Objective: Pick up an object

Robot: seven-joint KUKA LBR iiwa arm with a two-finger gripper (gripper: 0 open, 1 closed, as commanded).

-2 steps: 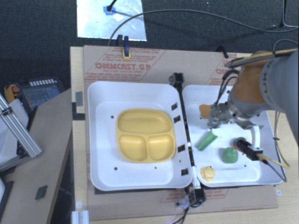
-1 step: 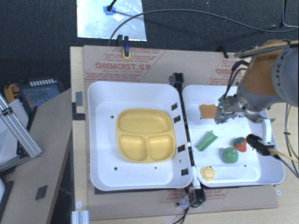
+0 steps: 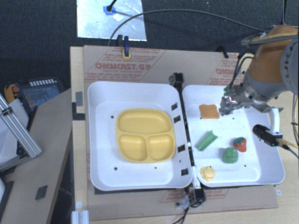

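Your end effector (image 3: 226,105) just beside the orange toast piece (image 3: 209,111), its grip state impossible to tell.

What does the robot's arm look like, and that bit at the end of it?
The arm is rounded and grey, with an orange band near its top. At its tip sits a small metallic gripper, dark and silver. Thin cables run along beside the arm.

2 bins (image 3: 140,90), 1 tray (image 3: 145,134), 5 toys (image 3: 209,111)
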